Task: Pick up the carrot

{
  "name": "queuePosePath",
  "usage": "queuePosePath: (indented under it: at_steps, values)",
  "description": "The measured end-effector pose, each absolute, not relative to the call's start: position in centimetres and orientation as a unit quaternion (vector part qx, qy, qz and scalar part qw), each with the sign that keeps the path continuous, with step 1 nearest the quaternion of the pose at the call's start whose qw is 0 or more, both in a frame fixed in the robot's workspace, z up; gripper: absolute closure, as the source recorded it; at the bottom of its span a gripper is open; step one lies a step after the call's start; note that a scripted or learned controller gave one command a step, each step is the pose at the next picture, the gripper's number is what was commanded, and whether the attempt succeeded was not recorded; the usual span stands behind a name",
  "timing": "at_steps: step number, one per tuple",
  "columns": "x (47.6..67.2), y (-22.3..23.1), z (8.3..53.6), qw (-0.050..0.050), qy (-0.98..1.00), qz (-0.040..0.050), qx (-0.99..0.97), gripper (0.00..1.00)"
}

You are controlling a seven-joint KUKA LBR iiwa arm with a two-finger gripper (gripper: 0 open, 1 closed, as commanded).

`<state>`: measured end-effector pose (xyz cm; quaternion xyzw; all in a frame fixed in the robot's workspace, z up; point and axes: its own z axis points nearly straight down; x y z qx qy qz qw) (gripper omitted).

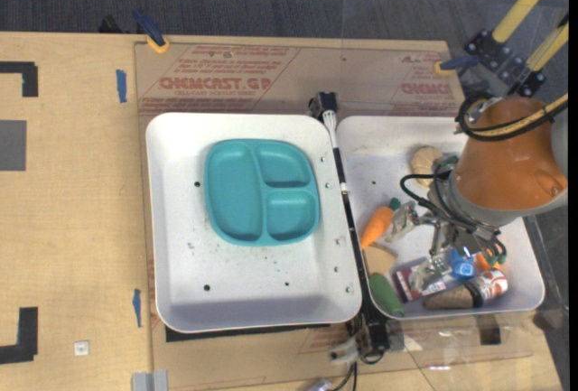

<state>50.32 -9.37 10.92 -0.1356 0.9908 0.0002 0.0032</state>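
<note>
The bench (63, 227) is a tan board with black marks at its left edge and bits of blue tape (121, 84) near the bins. A brown sheet printed with red lettering (217, 73) lies under the far side of both bins.

The left bin (172, 281) is white and shallow. A teal plate (262, 190) with three compartments sits flat in its middle, and a few dark specks dot the bin floor around it. A black clamp strip (336, 163) runs along the seam between the two bins.

The right bin (370, 145) holds a cluster of things. The carrot (377, 226) lies near the bin's left side, just right of the seam, tilted with its thick orange end lower left and its green top upper right. A dark green vegetable (383, 292) lies below it at the near left corner. A beige lump (424, 160) rests toward the far side. Along the near wall lies a heap of packets and a small can (456, 283), their labels too jumbled to read.

The arm's orange band (506, 159) looms over the bin's right half. The gripper (442, 240) hangs below it, over the heap and to the right of the carrot, apart from it. Whether its tips are spread or together cannot be told among the clutter.
</note>
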Motion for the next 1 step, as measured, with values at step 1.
queuePosePath:
  at_steps: [1]
  values:
    - [54.08,-9.42,9.66,0.003,0.993,-0.0012,-0.120,0.00]
